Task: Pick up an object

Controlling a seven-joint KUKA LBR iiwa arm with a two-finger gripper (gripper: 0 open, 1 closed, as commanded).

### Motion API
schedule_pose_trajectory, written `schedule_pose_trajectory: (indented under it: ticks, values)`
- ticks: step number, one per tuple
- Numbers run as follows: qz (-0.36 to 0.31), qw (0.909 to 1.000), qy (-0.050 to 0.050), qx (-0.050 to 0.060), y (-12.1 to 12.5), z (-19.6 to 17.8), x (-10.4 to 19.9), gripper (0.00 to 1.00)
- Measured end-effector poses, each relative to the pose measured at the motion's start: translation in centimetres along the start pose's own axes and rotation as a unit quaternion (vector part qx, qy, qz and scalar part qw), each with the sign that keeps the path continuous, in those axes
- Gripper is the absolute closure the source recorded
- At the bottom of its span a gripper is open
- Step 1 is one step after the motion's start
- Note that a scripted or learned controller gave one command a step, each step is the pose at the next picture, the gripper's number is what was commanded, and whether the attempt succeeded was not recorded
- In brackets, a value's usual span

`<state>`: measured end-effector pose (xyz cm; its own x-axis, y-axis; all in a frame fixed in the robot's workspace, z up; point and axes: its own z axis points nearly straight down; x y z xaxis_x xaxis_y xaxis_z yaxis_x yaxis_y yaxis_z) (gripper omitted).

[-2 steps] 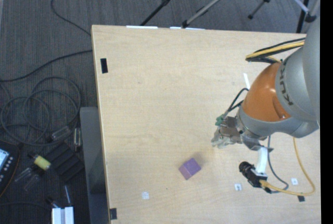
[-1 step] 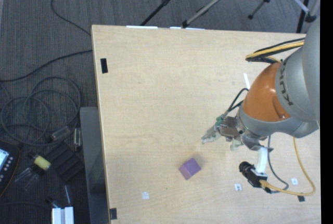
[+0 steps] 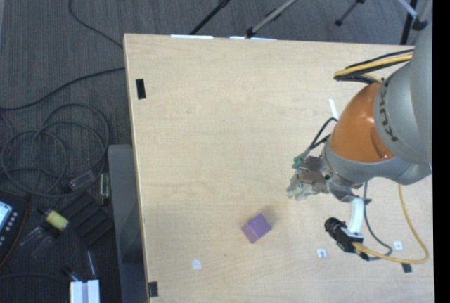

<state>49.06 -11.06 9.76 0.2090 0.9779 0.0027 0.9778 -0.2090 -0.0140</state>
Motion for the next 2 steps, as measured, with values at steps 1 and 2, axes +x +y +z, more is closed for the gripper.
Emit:
schedule_pose_trajectory:
  ticks: [1,2]
  values:
    - [0.000,1.0000,0.000,0.000,0.00,0.00,0.01,0.00]
    - [0.000,1.0000,0.000,0.002,-0.08,-0.75,0.07,1.00]
